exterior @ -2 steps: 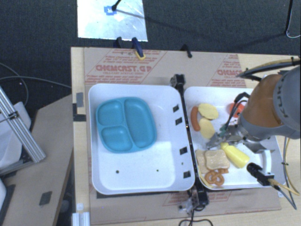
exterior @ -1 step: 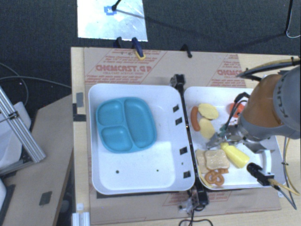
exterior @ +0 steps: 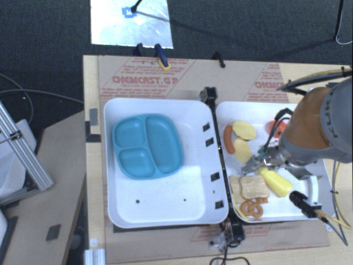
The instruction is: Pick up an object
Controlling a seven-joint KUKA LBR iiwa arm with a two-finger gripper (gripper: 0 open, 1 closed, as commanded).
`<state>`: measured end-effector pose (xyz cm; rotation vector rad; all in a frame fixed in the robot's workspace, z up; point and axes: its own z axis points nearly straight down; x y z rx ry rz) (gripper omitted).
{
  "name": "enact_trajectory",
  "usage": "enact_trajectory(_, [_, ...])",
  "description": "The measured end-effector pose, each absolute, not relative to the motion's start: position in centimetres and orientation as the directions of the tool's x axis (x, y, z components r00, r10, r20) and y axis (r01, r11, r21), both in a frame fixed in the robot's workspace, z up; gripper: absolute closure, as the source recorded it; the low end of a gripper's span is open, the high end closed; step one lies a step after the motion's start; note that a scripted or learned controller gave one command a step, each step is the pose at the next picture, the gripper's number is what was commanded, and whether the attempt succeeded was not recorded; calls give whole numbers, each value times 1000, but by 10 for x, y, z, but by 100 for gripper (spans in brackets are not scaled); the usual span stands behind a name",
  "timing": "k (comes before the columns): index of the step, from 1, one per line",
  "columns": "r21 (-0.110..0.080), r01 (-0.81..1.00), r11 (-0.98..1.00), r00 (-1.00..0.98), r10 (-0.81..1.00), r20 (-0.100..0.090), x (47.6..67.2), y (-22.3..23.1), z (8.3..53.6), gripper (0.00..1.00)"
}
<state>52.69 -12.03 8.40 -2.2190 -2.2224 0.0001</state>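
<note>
My gripper (exterior: 257,162) hangs low over the middle of the right bin (exterior: 259,108), with the arm coming in from the right. Just to its left lies a yellow potato-like piece (exterior: 242,150). A second yellow piece (exterior: 244,130) lies above that, and an orange-red sausage (exterior: 228,138) sits by the bin's left wall. Right below the gripper are a slice of bread (exterior: 253,187) and a yellow bottle-shaped toy (exterior: 276,183). A pretzel (exterior: 253,208) rests at the bin's front edge. A red-orange thing (exterior: 277,127) is partly hidden behind the wrist.
The left bin (exterior: 165,203) holds a blue divided plate (exterior: 147,145) in its back left part. A black divider (exterior: 216,148) with clips runs between the two bins. Cardboard (exterior: 149,76) lies under the bins.
</note>
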Motion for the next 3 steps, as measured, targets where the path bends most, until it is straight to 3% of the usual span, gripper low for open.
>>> enact_trajectory(1, [13,1000,11,-11,1000,-1,597,-81,155,0])
enact_trajectory(2, [-2,1000,-6,6,1000,4,484,-103,84,0])
enact_trajectory(3, [7,1000,3,-3,1000,3,490,-101,97,100])
